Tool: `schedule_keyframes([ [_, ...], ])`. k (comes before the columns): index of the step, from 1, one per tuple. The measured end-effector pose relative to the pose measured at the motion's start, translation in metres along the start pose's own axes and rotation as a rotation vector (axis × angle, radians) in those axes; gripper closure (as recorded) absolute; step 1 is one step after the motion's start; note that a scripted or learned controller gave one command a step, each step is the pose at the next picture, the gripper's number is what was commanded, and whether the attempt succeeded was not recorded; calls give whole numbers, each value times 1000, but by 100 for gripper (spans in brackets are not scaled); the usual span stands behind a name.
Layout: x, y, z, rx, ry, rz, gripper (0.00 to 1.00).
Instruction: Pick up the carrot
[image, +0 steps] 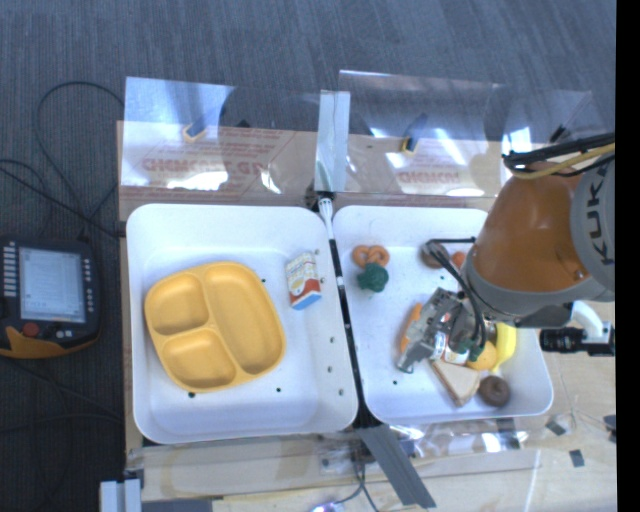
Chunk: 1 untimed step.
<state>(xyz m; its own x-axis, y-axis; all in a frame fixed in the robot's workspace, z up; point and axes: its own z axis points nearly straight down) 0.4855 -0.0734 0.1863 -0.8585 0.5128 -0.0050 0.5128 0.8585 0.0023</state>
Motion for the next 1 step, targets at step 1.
schedule_keyframes([
  [1, -73, 18, 94, -2, -5, -221, 100],
])
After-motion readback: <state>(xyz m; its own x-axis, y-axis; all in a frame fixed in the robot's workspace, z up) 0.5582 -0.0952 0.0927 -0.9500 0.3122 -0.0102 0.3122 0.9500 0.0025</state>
